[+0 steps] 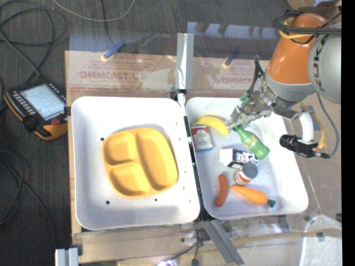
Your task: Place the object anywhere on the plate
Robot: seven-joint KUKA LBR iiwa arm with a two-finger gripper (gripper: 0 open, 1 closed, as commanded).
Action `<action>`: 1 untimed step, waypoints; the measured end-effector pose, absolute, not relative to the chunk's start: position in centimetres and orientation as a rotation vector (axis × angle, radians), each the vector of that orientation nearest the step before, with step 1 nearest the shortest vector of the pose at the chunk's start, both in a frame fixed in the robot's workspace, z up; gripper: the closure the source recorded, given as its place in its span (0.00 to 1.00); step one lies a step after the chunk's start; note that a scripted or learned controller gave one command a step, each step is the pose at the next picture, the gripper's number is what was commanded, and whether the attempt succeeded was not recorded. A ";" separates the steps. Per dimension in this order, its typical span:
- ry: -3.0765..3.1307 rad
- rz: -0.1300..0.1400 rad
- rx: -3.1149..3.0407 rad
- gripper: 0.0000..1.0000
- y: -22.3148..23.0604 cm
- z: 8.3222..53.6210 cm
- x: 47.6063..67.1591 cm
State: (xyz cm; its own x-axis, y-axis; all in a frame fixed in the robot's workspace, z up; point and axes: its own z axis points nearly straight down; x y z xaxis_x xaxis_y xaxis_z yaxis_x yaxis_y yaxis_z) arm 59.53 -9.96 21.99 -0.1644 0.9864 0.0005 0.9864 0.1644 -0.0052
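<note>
While the gripper [239, 117] hangs over the right bin's [294, 195] far side, grip state unreadable, beside the banana [213, 124] and green bottle [252, 141], the bottle looks light, rigid, slick: grab mid-body, then yellow plate [141, 160].

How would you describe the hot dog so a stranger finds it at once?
Look in the right bin, along its near edge. The hot dog lies left of the orange carrot. It is the reddish-brown one, with rounded ends and no green tip.
</note>
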 end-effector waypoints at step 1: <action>-2.437 0.005 -1.977 1.00 -1.4 26.2 61.0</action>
